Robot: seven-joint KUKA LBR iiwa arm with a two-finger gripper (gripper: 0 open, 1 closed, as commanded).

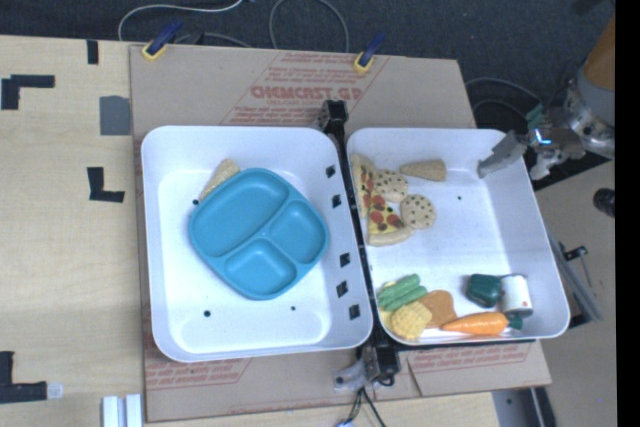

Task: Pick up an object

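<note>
Gripper (pixel 500 157) up at the far right corner of the right bin (pixel 545 245), hanging over the rim, and nothing is in it. Whether it is spread or closed, I cannot tell from this angle.

No target is named, so it's a judgement call. Nearest candidate is the tan biscuit (pixel 425 171), a pale beige oblong with rounded ends. It lies flat on the bin floor near the far wall. It sits to the left of the gripper in this view, close but apart, with bare white floor between them. Its long axis runs roughly left to right, about parallel with the far wall, so a grasp across the short side looks like the better bet.

Just beyond it lie the pizza slice (pixel 380 200), red-dotted and against the divider, and a round cookie (pixel 417 210) touching the pizza's edge.

Along the near wall and well away from the gripper sits a crowded cluster: green beans (pixel 400 292), corn (pixel 410 320), a carrot (pixel 475 323), a dark green piece (pixel 485 290) and a white roll (pixel 516 293).

Over in the left bin (pixel 165 245) lies a blue plate (pixel 260 232), farthest from the arm and an unlikely first pick.
</note>
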